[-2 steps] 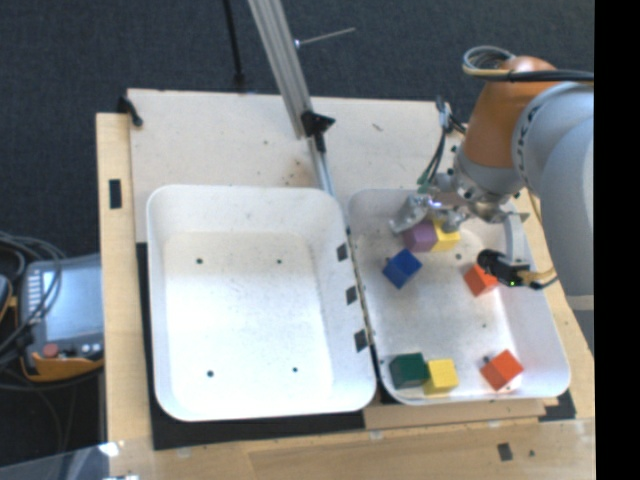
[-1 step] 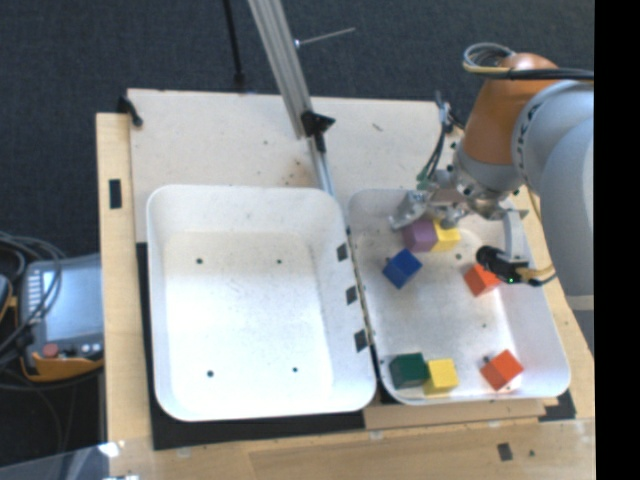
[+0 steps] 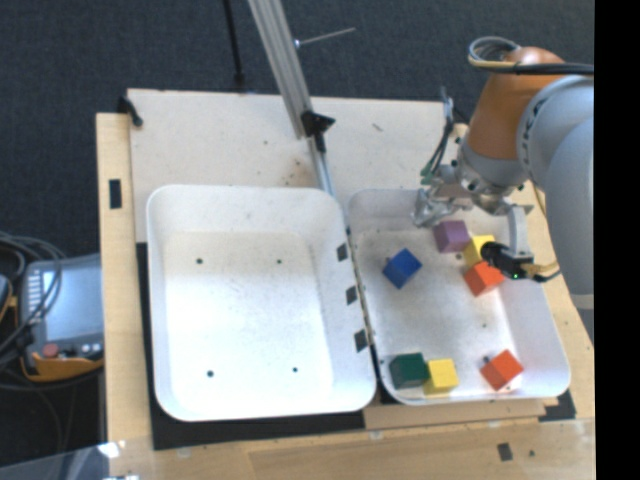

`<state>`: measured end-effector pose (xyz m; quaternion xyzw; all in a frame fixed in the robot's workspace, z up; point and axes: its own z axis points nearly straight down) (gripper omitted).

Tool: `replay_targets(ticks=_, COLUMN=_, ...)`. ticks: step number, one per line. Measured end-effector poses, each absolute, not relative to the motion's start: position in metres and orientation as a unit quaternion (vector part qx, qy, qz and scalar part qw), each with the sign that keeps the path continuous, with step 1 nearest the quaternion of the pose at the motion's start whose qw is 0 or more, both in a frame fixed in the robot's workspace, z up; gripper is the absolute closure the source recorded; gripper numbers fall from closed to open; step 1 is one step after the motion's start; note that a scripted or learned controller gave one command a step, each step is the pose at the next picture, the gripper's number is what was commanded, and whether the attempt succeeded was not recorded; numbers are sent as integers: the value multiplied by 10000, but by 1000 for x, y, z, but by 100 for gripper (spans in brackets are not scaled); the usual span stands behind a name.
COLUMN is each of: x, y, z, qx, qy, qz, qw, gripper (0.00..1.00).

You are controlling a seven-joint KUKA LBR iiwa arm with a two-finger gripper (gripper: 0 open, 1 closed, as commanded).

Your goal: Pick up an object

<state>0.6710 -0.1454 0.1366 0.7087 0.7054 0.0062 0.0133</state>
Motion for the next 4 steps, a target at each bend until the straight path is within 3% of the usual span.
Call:
replay_targets(ticks=1, x=671, y=-146, z=202, qx=7070, qy=7072, qz=23, qw=38, gripper=100)
replay_targets(ticks=2, x=673, y=-147, z=258, qx=7063, qy=7079, qz=22, qw=38, gripper=100)
replay_targets(ticks=4, x=632, y=-47, z=251, qx=7050, qy=7092, qz=-3, qw=-6, gripper=100)
